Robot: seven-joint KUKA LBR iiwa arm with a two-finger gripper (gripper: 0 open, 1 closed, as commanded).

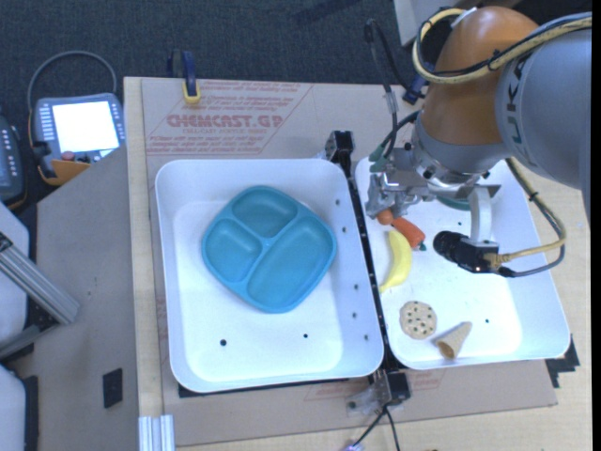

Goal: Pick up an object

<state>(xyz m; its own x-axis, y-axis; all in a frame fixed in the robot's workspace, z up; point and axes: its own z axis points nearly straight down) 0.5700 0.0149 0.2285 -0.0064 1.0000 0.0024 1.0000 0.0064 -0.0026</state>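
In the right bin point(526, 299) lie a yellow banana point(398, 259), an orange carrot point(407, 228), a round chocolate-chip cookie point(417, 318) and a tan cone point(454, 338). My gripper point(385, 200) hangs over the bin's far left corner, just above the carrot's upper end and close to the wall between the bins. The arm's wrist covers much of the bin's far part. A blue divided plate point(269, 247) rests in the left bin point(188, 327).
A black cable fitting point(462, 250) with a yellow hose sticks out from the arm over the right bin's middle. A sliver of something green point(453, 193) peeks from under the wrist. A pendant with a lit screen point(83, 125) sits off the bench at far left.
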